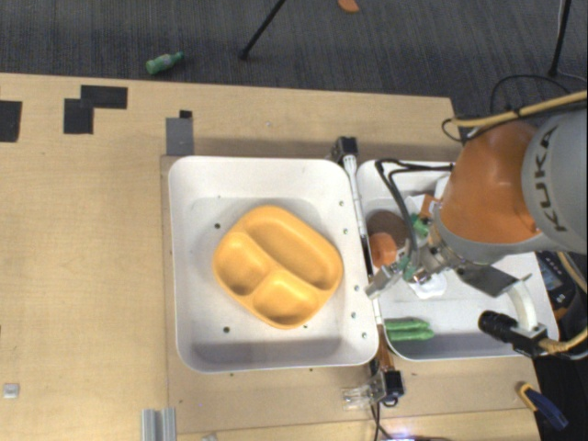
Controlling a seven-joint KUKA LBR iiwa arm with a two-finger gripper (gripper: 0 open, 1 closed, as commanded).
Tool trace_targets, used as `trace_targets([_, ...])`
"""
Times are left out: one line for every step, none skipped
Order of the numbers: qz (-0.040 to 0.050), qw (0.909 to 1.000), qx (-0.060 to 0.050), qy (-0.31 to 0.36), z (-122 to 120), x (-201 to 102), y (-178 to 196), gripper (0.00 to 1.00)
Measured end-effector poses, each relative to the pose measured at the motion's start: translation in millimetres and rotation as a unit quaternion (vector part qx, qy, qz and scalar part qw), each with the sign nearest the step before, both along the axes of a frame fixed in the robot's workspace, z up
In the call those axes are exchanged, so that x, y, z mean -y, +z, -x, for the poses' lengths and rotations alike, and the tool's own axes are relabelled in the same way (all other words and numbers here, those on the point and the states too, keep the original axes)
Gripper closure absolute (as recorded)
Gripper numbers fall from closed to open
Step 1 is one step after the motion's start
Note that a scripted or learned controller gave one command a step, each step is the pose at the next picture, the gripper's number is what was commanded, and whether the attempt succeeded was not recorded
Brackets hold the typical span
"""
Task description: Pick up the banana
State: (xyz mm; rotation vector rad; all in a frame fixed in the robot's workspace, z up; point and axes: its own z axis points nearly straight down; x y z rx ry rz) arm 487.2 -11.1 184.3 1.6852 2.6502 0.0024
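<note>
Tan wooden bench (83, 274). Left white plastic bin (197, 338) holds a yellow three-compartment plastic tray (277, 265). Right white plastic bin (459, 349): brown-orange rounded object (383, 237) at its left wall, green elongated object (407, 329) near front. End effector (418, 269) hangs over this bin; can't tell its opening or any grasp. Banana can't be made out.

Left bin (188, 246) holds a yellow divided tray (276, 265). Arm (501, 191) over right bin (459, 343); hand (415, 269) low inside, beside a green item (407, 328).
</note>
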Motion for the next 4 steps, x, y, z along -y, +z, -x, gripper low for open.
trace_targets([-0.0004, 0.9853, 0.000, -0.171, 0, -46, 33, 0.00])
trace_targets([0.0004, 0.9966, 0.002, -0.082, -8, 20, 126, 0.00])
trace_targets([0.0005, 0.9961, 0.002, 0.088, -1, -30, 143, 0.00])
trace_targets([0.0002, 0.9980, 0.000, -0.062, 0, -13, 43, 0.00])
